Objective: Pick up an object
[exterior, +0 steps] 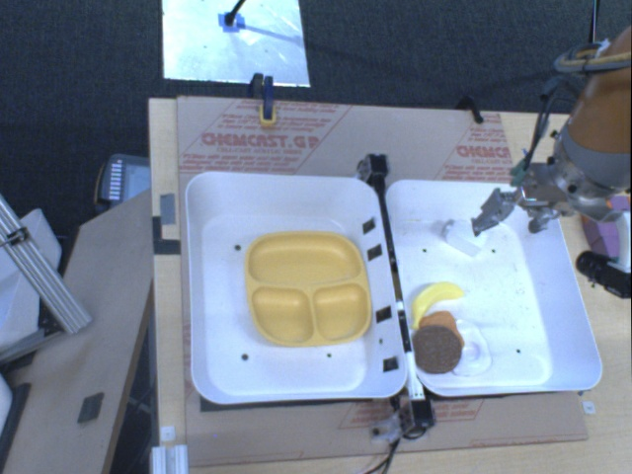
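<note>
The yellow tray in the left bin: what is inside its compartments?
The yellow tray has three compartments; all show bare yellow plastic. What lies under it in the left bin is covered.

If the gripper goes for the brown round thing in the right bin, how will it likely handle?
The brown puck looks short and thick, lying flat, so it probably won't tip. Its round side may roll or slip if squeezed off-centre. It touches the banana and sits near the bin wall, so a push likely shifts both.
</note>
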{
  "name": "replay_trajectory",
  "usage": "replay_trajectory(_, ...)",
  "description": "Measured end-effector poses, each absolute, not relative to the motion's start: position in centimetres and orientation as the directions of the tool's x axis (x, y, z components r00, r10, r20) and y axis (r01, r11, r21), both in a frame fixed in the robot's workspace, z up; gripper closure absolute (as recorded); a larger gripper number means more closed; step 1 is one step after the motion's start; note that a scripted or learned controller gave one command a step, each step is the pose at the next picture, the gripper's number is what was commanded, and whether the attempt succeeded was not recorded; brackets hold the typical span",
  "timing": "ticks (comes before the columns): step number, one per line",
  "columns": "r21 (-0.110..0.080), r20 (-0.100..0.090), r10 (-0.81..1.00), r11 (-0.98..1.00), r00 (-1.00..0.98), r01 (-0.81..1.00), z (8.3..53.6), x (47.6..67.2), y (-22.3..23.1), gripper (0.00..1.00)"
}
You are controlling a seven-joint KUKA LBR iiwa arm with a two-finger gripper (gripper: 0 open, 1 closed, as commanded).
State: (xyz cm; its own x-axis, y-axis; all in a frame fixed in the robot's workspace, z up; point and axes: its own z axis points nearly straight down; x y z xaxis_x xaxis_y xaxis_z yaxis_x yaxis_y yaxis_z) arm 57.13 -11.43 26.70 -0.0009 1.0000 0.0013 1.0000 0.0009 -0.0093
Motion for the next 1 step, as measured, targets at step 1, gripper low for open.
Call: replay_trajectory(1, 0.001, 0.0, 1.0, 0.003, -0.003, 1.0, 27.26, 57.32, -11.41, 0.0)
